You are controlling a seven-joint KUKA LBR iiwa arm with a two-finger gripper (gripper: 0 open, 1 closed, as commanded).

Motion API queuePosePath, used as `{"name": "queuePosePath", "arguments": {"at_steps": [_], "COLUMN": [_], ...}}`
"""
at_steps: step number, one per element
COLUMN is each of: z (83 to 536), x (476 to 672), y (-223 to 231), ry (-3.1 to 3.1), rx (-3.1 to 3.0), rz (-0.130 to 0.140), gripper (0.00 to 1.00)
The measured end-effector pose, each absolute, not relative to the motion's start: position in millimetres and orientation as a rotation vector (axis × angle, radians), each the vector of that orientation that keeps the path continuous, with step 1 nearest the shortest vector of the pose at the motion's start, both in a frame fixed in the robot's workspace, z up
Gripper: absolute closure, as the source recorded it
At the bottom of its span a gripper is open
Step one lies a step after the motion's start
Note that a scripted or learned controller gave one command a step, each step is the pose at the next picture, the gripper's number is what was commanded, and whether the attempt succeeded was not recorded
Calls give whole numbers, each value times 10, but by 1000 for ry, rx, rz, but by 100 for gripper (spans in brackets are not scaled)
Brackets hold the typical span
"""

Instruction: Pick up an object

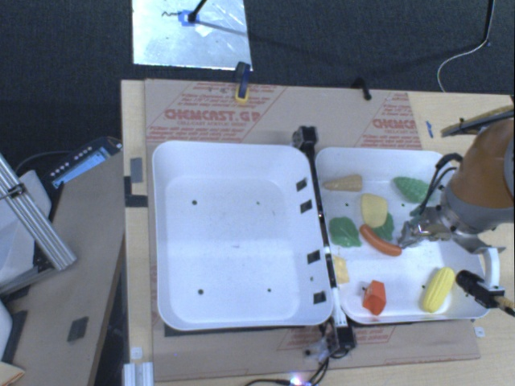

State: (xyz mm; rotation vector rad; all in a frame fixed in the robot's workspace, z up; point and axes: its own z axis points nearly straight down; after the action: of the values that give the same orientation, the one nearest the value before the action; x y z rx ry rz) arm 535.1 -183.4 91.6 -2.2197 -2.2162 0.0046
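The right bin (pixel 459 316) holds several toy foods. Its middle has a red sausage (pixel 380 240) lying at a slant, with a green leaf (pixel 344 232) to its left and a yellow piece (pixel 373 210) above it. My gripper (pixel 410 233) is low in this bin, just right of the sausage's right end and over a second green piece (pixel 387 226). The arm's orange band (pixel 485 164) rises behind it. Near the front lie a yellow corn cob (pixel 437 289) and a red-orange piece (pixel 373 296).
A beige piece (pixel 342 184) and another green leaf (pixel 412 188) lie at the back of the right bin. A small yellow bit (pixel 341 270) rests by the divider. The left bin (pixel 161 240) stands alongside. A black cable part (pixel 481 289) hangs beside the corn.
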Motion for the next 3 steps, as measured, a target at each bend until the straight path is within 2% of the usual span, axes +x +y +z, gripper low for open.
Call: {"name": "queuePosePath", "arguments": {"at_steps": [1, 2, 3], "z": [918, 850, 958], "x": [5393, 6197, 6164], "y": [-1831, -954, -1027], "ry": [-2224, -2241, -2230], "rx": [-2221, -2208, -2219], "rz": [-1, -11, -4], "gripper": [0, 0, 100]}}
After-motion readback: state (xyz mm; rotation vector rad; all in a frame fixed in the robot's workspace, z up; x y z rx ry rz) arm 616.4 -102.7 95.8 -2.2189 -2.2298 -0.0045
